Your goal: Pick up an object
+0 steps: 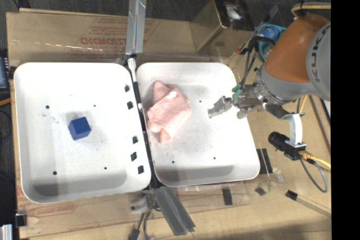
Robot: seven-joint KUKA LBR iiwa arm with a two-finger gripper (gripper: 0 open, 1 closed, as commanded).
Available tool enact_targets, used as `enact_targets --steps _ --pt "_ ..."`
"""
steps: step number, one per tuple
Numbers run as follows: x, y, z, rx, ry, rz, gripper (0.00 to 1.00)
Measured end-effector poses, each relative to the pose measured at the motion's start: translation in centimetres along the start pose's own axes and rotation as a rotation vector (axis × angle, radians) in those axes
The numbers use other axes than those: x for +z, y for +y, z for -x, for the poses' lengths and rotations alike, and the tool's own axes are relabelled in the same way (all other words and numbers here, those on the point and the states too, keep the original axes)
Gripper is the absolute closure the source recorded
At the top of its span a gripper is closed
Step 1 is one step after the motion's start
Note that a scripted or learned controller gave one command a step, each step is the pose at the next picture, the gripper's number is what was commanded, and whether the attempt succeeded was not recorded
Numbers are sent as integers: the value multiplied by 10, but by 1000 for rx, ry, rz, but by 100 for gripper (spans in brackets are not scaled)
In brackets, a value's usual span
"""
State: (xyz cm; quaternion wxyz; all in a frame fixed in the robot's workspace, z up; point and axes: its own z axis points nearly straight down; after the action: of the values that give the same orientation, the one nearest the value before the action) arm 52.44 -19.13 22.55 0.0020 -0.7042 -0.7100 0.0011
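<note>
arm (298, 59) running off the right edge; gripper (220, 107) fingertips blurring, too small to tell their gap.

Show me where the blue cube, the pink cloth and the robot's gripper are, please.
Blue cube (80, 127): camera view, on its top face.
Pink cloth (167, 110): camera view, middle of the crumpled bundle.
Gripper (216, 109): camera view, at its fingertips.

A: What rests on the bench (292, 177)?
B: Two white bins, side by side: the left bin (34, 137) and the right bin (225, 160), with a sheet of cardboard (73, 31) lying flat behind them.
</note>
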Motion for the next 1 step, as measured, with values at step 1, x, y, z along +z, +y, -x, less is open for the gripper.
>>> enact_targets --steps 1 --pt "59 60 -19 -7 -1 -1 0"
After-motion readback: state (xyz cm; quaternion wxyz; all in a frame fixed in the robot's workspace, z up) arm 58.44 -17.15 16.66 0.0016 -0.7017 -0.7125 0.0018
